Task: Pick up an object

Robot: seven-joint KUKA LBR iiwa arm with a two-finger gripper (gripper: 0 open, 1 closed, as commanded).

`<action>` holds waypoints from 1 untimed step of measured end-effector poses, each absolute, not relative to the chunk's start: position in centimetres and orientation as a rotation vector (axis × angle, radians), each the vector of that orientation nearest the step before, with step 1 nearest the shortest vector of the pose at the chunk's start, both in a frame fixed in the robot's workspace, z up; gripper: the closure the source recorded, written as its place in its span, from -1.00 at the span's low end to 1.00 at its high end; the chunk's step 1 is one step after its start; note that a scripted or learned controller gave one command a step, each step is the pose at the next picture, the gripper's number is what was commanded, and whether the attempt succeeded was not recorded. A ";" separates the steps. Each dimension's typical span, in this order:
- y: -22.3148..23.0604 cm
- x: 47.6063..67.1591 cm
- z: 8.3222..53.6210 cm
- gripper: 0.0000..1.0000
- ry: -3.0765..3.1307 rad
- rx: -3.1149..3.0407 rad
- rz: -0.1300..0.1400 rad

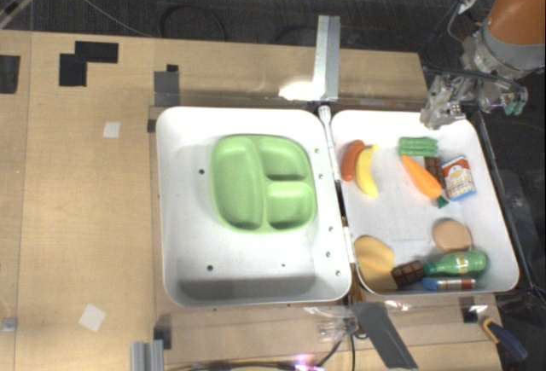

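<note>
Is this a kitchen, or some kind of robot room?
Probably a robot test lab, not a kitchen. A grey and orange robot arm reaches over a wooden bench with two white bins. One holds a green divided plate; the other holds toy food like a banana and carrot.

Carrot (421,176) — orange, lying aslant in the right bin (490,190), beside banana (367,171).

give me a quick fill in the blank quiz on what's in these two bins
1. The green divided tray lies in the ____ bin.
2. The banana lies right beside a ____ sausage-shaped toy.
3. The gripper hovers near the far rim of the right bin, close to the ____ corner of it.
4. The bottle near the front of the right bin is ____ in colour.

Missing words: left; red; far right; green
</note>
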State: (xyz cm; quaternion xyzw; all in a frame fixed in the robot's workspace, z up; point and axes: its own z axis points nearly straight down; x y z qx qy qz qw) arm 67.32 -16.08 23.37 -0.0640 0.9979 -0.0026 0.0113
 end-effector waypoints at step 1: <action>-16.0 67.1 22.8 -1.00 3.123 -0.201 -0.002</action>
